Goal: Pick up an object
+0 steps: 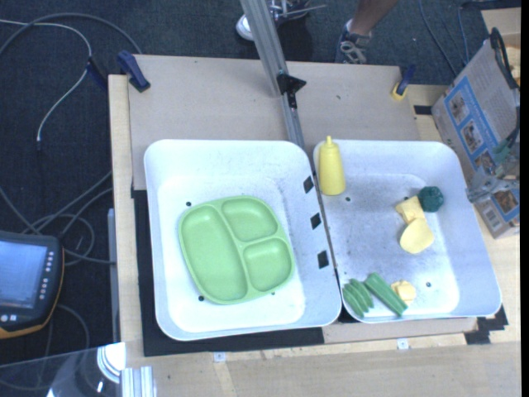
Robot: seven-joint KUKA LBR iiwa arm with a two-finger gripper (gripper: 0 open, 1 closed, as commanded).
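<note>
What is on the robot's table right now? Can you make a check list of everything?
Surface: wooden bench bearing left bin and right bin.
Job's things: yellow bottle, yellow pieces, dark green lump, green pods, small yellow bit, all in the right bin.
Clutter: green divided tray in the left bin.
Grippers: nothing seen.
Cables: loose on the dark floor.
Surroundings: pendant screen, someone's shoes.

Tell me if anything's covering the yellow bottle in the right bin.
Nothing visible does. The yellow bottle lies alone at the right bin's upper left corner, open from above; the other toys, like the green pods, sit apart from it.
</note>
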